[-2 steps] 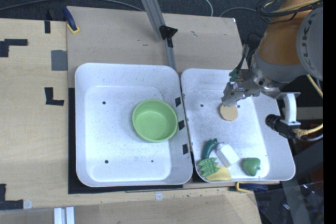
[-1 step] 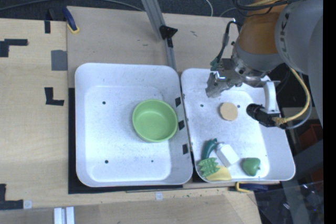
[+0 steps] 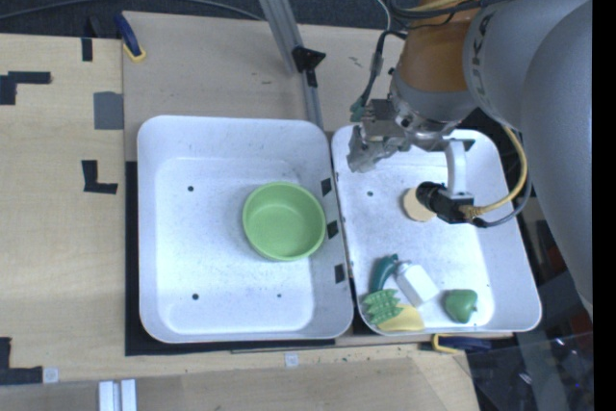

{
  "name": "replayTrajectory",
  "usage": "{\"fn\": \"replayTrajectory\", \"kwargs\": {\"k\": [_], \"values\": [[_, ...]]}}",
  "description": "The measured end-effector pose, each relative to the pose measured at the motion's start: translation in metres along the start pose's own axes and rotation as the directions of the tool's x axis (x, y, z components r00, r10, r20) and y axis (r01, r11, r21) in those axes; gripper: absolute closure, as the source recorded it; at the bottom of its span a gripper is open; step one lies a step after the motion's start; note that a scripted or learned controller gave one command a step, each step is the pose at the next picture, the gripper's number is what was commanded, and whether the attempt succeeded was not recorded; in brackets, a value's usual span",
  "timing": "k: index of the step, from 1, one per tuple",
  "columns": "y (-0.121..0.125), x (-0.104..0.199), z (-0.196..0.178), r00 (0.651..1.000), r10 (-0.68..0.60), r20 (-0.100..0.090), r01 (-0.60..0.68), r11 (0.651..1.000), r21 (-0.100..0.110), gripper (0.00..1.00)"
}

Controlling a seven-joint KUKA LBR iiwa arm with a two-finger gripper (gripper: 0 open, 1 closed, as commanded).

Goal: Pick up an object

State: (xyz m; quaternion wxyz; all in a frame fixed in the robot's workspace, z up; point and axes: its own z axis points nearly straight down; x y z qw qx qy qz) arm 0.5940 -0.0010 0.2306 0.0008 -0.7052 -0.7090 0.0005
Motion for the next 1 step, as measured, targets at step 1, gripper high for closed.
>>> {"fn": "replayTrajectory", "kwargs": {"k": [1], "values": [[0.0276, 0.0553, -0.0016, 1.0, -0.002, -0.002, 0.002, 1.0, -0.002, 1.0]]}}
